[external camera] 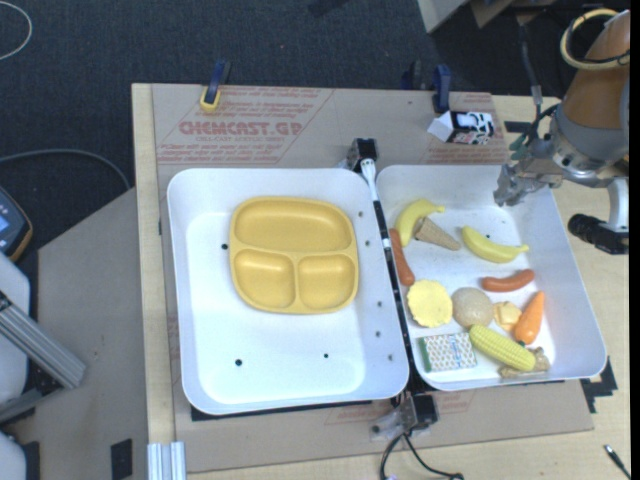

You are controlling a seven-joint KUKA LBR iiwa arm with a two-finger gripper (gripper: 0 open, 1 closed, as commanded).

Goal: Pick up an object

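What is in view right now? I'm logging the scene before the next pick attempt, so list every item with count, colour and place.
bins: 2, white, side by side on the bench
tray: 1, yellow, three compartments, in the left bin
bananas: 2, yellow, upper part of the right bin
cone: 1, tan, between the bananas
sausages: 2, red-orange, one by the right bin's left wall, one mid-right
carrot: 1, orange, right side
corn: 1, yellow, lower right
round slice: 1, yellow, centre
potato: 1, beige, centre
packet: 1, green-white, lower left of the right bin
clamps: 2, one yellow, one blue, bench's far edge
gripper: 1, grey, over the right bin's upper right corner
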